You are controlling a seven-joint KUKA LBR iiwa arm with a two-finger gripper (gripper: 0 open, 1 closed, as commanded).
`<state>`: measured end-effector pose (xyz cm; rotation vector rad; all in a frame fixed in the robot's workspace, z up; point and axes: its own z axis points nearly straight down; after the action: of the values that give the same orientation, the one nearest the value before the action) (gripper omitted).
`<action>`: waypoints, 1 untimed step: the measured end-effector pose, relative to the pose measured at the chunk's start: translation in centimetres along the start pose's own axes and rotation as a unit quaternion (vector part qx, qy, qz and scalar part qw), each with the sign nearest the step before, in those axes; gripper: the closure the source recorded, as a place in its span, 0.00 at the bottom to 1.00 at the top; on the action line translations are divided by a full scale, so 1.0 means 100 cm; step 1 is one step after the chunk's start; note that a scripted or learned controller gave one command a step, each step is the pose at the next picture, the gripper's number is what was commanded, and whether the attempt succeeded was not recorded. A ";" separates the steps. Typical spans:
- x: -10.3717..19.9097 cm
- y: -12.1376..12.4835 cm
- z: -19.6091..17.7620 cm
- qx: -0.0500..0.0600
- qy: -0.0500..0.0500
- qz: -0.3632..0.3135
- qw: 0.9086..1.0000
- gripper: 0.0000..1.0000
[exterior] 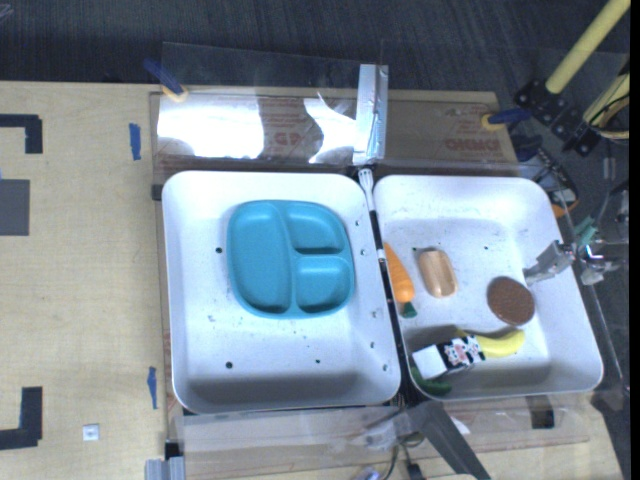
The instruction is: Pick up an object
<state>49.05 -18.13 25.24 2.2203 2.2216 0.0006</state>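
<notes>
The right bin [470,200] holds several objects. An orange carrot [400,277] lies along its left wall. A tan, rounded bread-like piece [436,272] sits beside the carrot. A brown round disc [510,301] rests toward the right side. Just below the disc, a yellow banana [502,343] lies near the front wall. A small black and white box [448,356] with a green piece under it sits in the front left corner.
A blue divided plate [291,257] lies in the left bin [190,298]. A grey metal bracket [556,259] overhangs the right bin's right rim. A yellow pole [592,34] and dark cabling stand at the top right. A clear panel [260,118] lies behind the bins.
</notes>
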 end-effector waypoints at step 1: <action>0.011 0.015 -0.001 -0.001 -0.001 -0.095 0.995 0.00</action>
<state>50.59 -17.00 25.30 1.9969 2.4214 0.0017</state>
